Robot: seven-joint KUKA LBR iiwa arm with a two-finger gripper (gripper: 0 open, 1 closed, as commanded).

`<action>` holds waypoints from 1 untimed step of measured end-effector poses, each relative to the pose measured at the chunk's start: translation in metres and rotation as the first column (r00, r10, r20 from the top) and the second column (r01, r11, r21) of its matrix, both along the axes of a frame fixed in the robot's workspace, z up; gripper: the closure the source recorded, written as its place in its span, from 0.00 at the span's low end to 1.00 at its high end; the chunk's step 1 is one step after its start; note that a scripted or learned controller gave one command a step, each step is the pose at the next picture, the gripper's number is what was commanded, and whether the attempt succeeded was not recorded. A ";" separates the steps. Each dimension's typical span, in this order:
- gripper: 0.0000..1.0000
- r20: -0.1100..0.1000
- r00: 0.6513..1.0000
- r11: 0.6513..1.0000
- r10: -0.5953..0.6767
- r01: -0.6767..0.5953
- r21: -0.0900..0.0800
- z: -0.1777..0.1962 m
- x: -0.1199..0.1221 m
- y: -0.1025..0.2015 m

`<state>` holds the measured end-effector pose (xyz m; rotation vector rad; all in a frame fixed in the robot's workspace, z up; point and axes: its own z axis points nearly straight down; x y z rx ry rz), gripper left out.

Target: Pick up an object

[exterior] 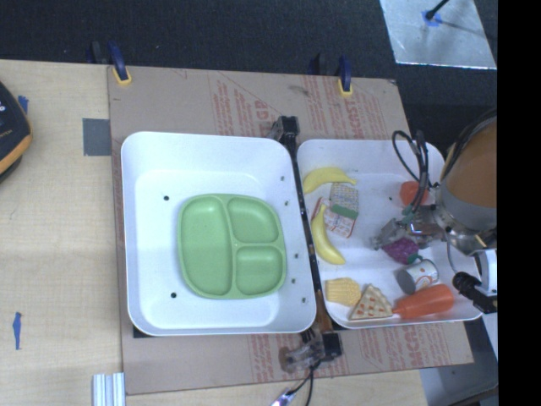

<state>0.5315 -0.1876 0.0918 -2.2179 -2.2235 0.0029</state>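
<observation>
i've got the gripper (390,233) low in the right white bin (372,150), can't tell its state, w/ the small purple plastic lump (401,249) just below-right of the tips, touching or nearly.

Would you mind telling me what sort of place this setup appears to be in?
Most likely a robotics lab bench for pick-up trials. Two white bins sit on clamped cardboard, one holding toy food such as a banana and carrot, with the arm's claw reaching in.
</observation>
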 end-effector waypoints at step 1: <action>1.00 0.000 1.000 1.000 0.003 -0.003 0.000 0.010 0.000 0.000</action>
